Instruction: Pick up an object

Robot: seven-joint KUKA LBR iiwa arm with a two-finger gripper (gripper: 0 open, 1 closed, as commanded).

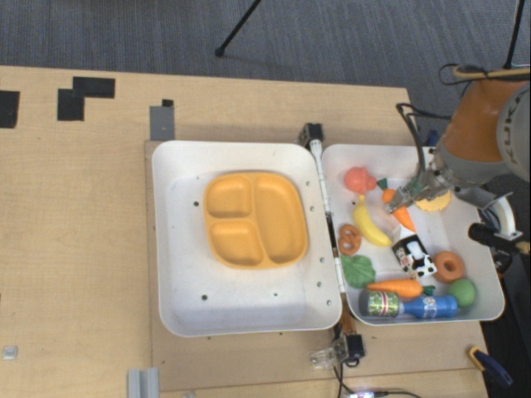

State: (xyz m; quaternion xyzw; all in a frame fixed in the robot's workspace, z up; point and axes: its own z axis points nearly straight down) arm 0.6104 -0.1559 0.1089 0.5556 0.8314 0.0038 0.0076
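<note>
A robot hand [412, 193] hangs low inside the crowded right bin [494, 305], whether spread or pinching I cannot tell. Just beneath it lies a small orange carrot [403, 217], probably its target.

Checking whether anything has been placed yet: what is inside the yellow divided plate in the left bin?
The yellow plate shows three bare compartments; nothing lies in them. The bin floor beneath it is covered.

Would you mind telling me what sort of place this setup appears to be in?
Probably a robotics lab bench for grasping trials: a wooden bench carrying two white bins, one full of toy food such as a banana, with a robot arm reaching in.
</note>
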